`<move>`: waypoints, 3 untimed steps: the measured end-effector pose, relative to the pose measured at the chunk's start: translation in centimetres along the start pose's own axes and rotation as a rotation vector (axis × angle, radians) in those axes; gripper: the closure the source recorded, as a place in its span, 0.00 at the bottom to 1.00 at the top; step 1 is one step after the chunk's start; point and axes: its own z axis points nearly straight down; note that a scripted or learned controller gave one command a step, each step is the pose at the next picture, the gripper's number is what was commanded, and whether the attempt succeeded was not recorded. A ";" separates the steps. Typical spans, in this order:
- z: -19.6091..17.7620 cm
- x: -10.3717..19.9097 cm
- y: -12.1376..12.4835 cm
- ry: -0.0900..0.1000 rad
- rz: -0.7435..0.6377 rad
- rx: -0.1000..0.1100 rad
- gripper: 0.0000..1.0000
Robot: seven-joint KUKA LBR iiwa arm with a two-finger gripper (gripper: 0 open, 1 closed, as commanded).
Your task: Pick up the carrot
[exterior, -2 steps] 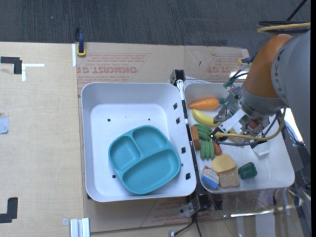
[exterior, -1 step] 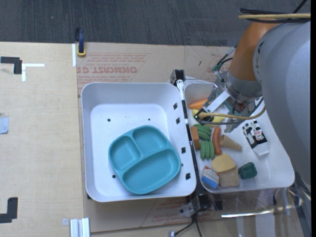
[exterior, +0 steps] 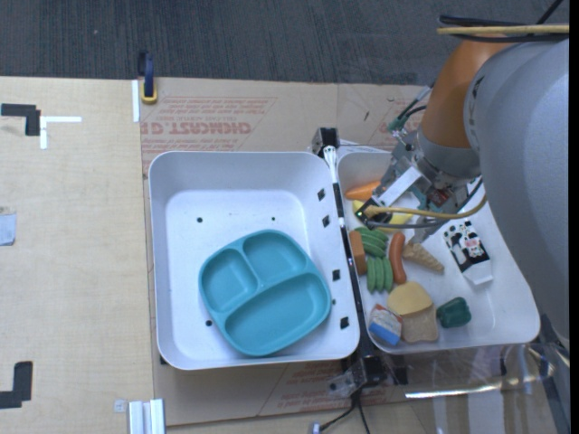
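- Right bin (exterior: 507,319), far edge: carrot (exterior: 363,191), orange, lying beside the gripper (exterior: 384,202).
- Gripper: low over the bin's far left corner; whether it is open or closed cannot be told.
- Near carrot: sausage (exterior: 398,248), green beans (exterior: 376,259).
- Left bin (exterior: 172,242): teal tray (exterior: 264,291).
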 end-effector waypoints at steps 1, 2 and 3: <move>0.0 0.0 0.0 0.000 0.000 0.000 0.00; 0.0 0.0 0.0 0.000 0.000 0.000 0.00; 0.0 0.0 0.0 0.000 0.000 0.000 0.00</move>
